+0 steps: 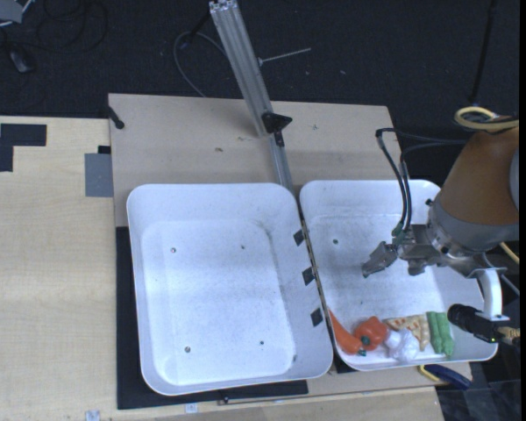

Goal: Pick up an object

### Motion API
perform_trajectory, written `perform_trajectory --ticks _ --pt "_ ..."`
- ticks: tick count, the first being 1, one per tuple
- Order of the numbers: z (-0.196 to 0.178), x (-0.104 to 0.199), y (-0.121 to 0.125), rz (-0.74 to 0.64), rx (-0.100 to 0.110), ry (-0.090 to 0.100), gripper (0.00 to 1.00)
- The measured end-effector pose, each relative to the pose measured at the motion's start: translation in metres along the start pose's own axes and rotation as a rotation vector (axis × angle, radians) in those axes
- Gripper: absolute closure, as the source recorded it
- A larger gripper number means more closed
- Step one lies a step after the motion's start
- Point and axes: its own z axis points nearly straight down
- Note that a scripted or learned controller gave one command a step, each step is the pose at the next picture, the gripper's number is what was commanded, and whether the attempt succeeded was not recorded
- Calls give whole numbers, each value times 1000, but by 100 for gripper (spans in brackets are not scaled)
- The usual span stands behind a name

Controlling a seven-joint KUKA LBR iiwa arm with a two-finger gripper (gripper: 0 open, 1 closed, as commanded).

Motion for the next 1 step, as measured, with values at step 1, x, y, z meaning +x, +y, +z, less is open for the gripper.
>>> perform_trajectory --ticks 1 --pt "-120 26 4 -1 -8 0 0"
